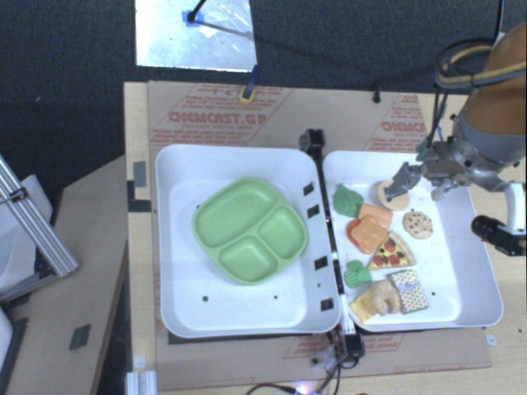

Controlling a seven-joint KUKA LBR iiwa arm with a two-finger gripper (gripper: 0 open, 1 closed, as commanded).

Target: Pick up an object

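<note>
Two shallow white bins (177, 303) side by side. One green divided plate (249, 230) in the left. In the right — two green leafy pieces (347, 199), one cookie (417, 224), one pizza slice (390, 254), one orange piece (367, 227) — other bits too small to tell.

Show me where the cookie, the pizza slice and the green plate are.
cookie (418, 224), camera view, middle of its chip-dotted top.
pizza slice (391, 253), camera view, centre of its red topping.
green plate (249, 230), camera view, ridge where its three compartments meet.
</note>
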